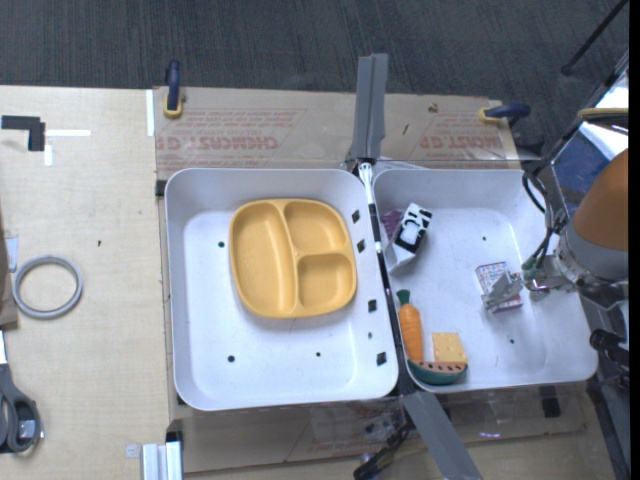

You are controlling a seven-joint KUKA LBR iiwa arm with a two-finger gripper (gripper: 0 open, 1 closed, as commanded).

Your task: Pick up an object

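**Two white bins on a cardboard-lined tabletop, arm low at the right**

The tabletop is pale wood, and beyond its far edge lies dark grey carpet. A sheet of brown cardboard sits under the bins, printed with red lettering that reads reversed; it is too faint to make out with confidence. Two clamps pin its far corners. A roll of grey tape lies on the wood at the left, with scissors near the front edge.

The left bin holds a yellow divided plate. In the right bin, a black-and-white toy rests close to the shared wall. A toy carrot lies along that wall nearer the front, with a yellow sponge block just beside it and a watermelon-slice toy at the front rim.

The gripper is down inside the right bin near its right wall, right against a small clear packet with reddish print. Whether the packet is between the fingers is probably beyond what this angle shows; I cannot tell how wide the gripper stands.
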